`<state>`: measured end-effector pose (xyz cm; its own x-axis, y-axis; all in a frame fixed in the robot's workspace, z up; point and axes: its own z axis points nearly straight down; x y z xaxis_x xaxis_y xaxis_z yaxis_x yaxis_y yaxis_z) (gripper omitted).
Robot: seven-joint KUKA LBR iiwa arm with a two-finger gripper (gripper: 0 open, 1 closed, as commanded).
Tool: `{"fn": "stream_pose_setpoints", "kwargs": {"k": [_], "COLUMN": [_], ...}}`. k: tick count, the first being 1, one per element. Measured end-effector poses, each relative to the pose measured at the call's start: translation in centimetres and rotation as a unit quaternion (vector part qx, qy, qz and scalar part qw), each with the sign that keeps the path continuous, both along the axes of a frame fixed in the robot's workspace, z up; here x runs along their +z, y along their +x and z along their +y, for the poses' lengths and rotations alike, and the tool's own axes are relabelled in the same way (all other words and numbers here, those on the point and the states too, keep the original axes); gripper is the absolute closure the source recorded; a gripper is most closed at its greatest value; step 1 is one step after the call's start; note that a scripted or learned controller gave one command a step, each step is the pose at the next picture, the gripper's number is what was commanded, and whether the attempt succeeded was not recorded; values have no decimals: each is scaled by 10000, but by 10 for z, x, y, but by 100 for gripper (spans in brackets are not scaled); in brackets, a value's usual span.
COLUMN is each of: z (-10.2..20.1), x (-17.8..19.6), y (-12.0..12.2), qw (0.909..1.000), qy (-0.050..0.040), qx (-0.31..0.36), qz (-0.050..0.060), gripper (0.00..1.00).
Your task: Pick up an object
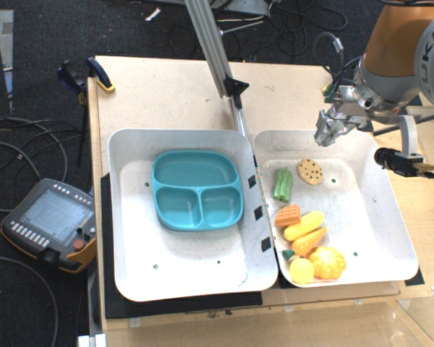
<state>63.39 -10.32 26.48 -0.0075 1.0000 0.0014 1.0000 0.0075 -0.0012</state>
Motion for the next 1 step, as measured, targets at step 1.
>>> {"fn": "stream_pose_setpoints", "kwargs": {"k": [1], "z": [59], "x": [-14], "y": [-13], "qw": [10000], "qy": [2], "qx": [1], "qz": [8], "gripper": [100]}}
